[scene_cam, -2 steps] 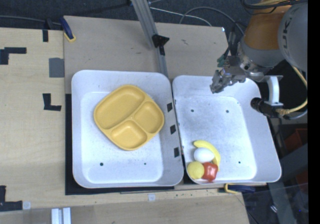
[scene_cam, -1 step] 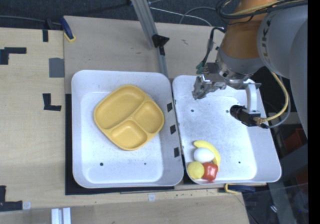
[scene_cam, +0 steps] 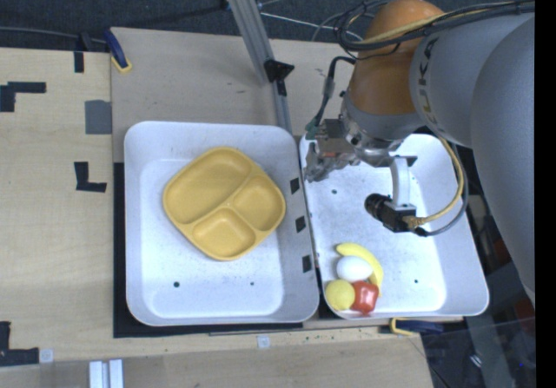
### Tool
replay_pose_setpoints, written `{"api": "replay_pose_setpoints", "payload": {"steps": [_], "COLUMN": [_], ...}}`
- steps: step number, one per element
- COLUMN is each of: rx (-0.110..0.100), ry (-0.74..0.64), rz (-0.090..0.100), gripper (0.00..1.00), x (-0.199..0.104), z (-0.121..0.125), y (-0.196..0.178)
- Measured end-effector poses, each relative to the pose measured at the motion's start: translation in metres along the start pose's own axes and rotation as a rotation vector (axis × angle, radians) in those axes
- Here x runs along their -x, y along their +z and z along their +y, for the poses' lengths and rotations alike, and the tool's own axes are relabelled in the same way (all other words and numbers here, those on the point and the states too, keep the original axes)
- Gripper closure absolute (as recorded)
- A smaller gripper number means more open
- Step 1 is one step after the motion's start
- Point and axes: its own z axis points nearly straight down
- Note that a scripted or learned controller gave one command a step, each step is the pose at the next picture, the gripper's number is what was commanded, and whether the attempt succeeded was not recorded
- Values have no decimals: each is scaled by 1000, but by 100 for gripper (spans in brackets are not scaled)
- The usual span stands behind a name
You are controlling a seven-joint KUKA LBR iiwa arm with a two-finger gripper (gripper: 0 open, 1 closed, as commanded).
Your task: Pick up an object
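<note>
While arm reaches in from upper right, gripper hangs over right bin upper-left corner; finger state cannot be told. Toy cluster at bin's lower left, well apart.

A robotics lab: an industrial arm with loose cabling reaches over a plywood table marked with black tape, where two white bins sit beside an aluminium camera post.
</note>
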Motion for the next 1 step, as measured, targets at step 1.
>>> {"api": "replay_pose_setpoints", "payload": {"steps": [1], "rx": [1], "ry": [-1], "rz": [0], "gripper": [100], "x": [-52], "z": [0], "y": [5]}}
